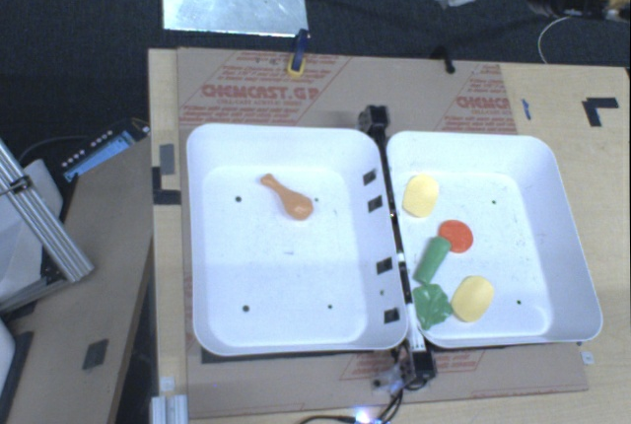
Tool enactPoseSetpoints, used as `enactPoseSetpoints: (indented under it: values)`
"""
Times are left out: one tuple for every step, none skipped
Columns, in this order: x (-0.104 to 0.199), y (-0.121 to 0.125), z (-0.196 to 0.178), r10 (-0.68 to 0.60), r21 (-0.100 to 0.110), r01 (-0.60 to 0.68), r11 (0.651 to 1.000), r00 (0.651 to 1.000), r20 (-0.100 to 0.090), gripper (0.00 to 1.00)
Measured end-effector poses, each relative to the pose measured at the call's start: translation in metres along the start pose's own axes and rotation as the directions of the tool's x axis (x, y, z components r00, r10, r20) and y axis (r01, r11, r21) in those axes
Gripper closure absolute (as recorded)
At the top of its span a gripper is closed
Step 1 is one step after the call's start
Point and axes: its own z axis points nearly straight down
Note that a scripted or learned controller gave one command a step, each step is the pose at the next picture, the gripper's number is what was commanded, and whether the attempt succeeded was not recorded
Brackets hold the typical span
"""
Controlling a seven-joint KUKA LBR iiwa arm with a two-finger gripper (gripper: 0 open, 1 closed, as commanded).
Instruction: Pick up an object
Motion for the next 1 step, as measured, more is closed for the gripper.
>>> enactPoseSetpoints:
  values:
    - [-0.0832,-0.0124,0.0004,0.001,0.000,-0.001,1.000,1.000,0.001,1.00]
